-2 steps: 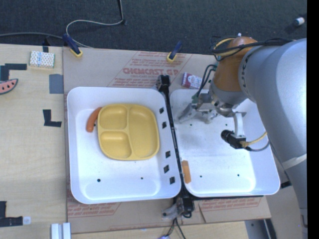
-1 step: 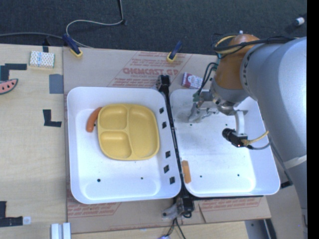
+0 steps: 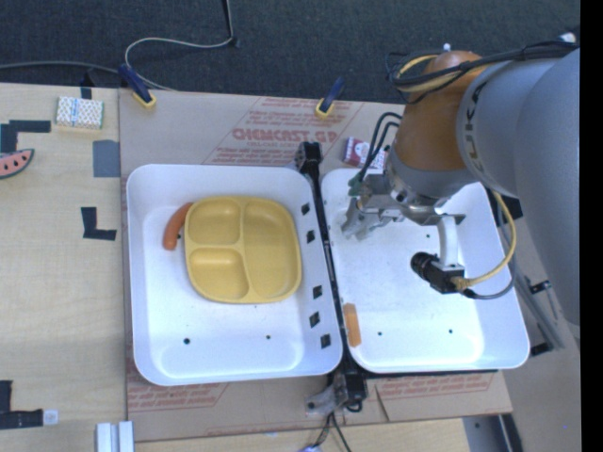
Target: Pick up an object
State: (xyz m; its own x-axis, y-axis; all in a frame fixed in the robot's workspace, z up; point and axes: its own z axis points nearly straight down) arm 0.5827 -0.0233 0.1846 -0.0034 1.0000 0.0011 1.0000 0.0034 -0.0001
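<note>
I see 2 white bins on the table [image 3: 57, 252], side by side. The left bin [image 3: 160, 347] holds a yellow divided plate [image 3: 242, 250] with 3 compartments, and an orange sausage-shaped piece [image 3: 173, 226] lies touching the plate's left edge. In the right bin [image 3: 490, 342], a small orange carrot-like piece [image 3: 351, 324] lies at the near left corner, against the wall. The jaws [image 3: 359, 220] hang low over the far left part of the right bin, well apart from that piece; I cannot tell whether they are released or clenched, and nothing shows between them.
</note>
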